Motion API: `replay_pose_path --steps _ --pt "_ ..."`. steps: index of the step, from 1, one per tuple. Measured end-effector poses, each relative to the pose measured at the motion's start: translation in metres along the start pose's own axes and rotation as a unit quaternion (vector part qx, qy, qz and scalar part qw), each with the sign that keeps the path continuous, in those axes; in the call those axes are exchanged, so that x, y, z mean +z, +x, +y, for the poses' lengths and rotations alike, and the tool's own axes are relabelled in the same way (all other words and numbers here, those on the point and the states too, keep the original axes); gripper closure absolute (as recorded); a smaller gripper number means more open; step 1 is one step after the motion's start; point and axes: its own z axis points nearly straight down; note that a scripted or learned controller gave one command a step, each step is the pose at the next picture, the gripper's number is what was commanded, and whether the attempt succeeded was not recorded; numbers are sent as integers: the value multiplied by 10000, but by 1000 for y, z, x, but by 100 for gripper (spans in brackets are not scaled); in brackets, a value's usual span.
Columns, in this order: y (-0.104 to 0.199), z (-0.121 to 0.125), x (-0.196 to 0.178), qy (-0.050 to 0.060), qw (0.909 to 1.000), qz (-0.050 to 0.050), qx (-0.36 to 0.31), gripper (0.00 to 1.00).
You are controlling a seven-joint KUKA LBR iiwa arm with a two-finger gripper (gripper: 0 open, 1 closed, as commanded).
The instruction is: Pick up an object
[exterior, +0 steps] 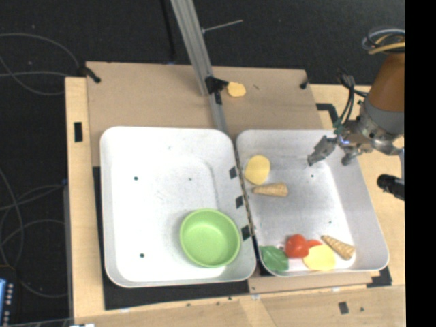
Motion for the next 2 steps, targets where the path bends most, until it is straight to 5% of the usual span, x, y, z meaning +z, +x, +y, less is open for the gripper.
replay_pose_path --steps 1,2 --pt "-12 -3 52 1 10000 0 1 0" --pt "-12 -1 37 -40 10000 -2 0 100"
